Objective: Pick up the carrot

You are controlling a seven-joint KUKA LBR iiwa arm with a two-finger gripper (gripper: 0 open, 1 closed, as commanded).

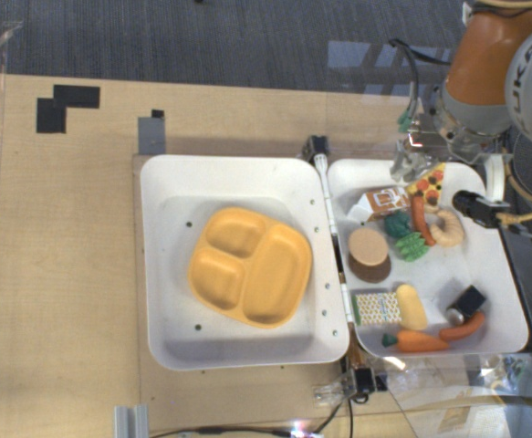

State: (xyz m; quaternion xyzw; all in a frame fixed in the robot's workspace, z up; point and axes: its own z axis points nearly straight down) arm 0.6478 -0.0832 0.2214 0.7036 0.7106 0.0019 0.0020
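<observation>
**Carrot waits at the near rim, gripper at the far end**

On the surface (74, 272) we see two bins: the left bin (170, 190) holds a yellow divided tray (250, 265), and the crowded right bin (498, 272) holds the carrot (419, 341) along its near rim, just beside a sausage (464, 328). Our gripper (412, 160) hovers over the far end; we cannot tell its state. We should cross the bin, align across the carrot's width and descend clear of the sausage.
</observation>
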